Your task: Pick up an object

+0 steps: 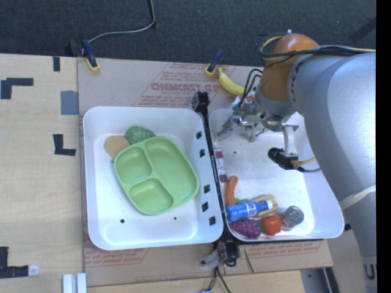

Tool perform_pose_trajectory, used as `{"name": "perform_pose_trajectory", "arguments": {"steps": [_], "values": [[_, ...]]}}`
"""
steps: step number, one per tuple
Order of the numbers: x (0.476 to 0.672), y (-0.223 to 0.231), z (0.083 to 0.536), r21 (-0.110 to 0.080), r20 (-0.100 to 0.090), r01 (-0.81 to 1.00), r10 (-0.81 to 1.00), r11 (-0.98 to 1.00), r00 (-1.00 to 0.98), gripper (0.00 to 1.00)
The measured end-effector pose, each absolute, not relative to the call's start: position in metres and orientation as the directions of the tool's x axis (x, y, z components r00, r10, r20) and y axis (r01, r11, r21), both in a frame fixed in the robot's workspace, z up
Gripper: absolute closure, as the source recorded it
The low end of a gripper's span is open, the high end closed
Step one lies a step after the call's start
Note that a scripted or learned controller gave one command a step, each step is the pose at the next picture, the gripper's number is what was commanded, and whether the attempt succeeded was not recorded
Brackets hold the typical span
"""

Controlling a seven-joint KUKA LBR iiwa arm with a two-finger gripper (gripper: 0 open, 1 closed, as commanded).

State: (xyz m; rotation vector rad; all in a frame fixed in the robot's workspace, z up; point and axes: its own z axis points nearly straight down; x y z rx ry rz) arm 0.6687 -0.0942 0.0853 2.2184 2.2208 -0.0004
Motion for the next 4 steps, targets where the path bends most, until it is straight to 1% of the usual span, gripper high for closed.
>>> {"name": "perform_pose_trajectory", "arguments": {"steps": [4], "values": [[0.6688, -0.0976, 0.0855, 0.002, -0.002, 1.0, 1.0, 0.001, -0.001, 0.0]]}}
